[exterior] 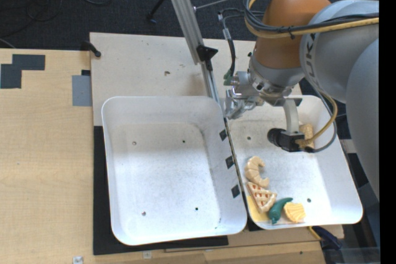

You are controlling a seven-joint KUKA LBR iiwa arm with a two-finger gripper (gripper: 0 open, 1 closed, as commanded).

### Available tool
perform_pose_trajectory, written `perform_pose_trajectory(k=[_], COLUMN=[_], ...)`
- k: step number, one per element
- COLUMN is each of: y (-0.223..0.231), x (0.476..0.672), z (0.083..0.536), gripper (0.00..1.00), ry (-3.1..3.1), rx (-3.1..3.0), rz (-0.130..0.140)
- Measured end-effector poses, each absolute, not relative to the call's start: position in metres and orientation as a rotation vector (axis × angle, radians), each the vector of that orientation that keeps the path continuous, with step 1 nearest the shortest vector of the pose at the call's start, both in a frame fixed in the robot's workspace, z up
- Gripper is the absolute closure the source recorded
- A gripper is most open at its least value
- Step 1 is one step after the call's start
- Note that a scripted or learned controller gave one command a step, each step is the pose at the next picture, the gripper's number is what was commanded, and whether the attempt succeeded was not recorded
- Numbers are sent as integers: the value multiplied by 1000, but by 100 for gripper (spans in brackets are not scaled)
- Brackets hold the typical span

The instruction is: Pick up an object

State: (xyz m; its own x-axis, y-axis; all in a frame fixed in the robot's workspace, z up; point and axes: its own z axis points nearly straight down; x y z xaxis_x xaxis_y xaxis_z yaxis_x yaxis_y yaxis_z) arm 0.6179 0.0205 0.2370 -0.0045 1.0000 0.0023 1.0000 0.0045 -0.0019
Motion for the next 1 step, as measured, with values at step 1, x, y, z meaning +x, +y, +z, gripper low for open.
perform_pose_trajectory(k=[1], y=[68], x=[617], z=[243], gripper=[100], ry=[-2224], rx=[-2215], rz=[0])
